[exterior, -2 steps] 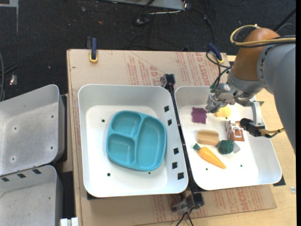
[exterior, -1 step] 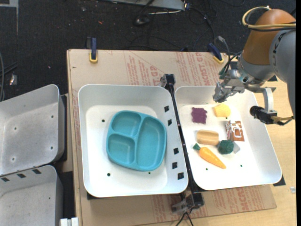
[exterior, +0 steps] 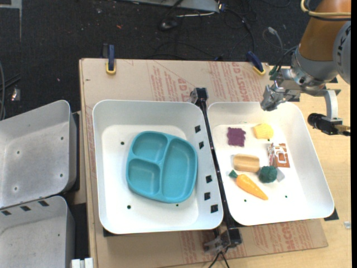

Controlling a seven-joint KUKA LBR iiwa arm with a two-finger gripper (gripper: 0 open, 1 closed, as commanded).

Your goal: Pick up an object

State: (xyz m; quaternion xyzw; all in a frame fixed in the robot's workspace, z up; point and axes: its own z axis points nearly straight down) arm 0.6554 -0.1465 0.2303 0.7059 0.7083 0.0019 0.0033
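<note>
Carrot (exterior: 251, 187) in right bin (exterior: 318, 166) (gripper (exterior: 271, 101) above)

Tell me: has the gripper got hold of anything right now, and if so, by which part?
Nothing is held. The gripper hangs over the far rim of the right bin, apart from the toys lying in it.

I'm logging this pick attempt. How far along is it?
Nothing is picked yet. The gripper hangs over the far rim of the right bin. The purple piece, yellow piece, carrot and the other items all lie in that bin. Descending, grasping and lifting remain.
</note>
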